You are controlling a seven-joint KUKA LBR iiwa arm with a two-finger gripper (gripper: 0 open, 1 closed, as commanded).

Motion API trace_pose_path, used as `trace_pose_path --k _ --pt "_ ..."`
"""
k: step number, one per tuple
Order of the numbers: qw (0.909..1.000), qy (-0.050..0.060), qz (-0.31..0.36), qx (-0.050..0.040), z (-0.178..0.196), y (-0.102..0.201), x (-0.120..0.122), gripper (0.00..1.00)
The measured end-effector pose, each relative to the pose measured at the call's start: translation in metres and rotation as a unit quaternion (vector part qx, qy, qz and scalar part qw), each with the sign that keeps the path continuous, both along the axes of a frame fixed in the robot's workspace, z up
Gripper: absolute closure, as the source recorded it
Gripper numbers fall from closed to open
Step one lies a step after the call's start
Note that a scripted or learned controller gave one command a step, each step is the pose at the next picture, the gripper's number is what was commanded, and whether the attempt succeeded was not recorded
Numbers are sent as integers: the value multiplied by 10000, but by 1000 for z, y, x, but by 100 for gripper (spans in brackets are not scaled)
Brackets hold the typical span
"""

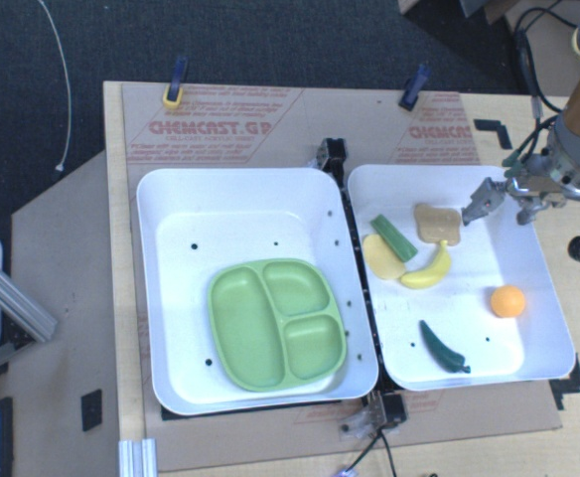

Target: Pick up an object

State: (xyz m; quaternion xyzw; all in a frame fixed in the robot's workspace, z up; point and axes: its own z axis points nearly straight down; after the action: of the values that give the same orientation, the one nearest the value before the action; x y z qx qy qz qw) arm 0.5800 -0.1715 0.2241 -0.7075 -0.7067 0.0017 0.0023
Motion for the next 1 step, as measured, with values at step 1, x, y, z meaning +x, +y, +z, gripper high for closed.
trace_pose_path --k 1 --pt "10000 -32 7 -7 3 0 2 0"
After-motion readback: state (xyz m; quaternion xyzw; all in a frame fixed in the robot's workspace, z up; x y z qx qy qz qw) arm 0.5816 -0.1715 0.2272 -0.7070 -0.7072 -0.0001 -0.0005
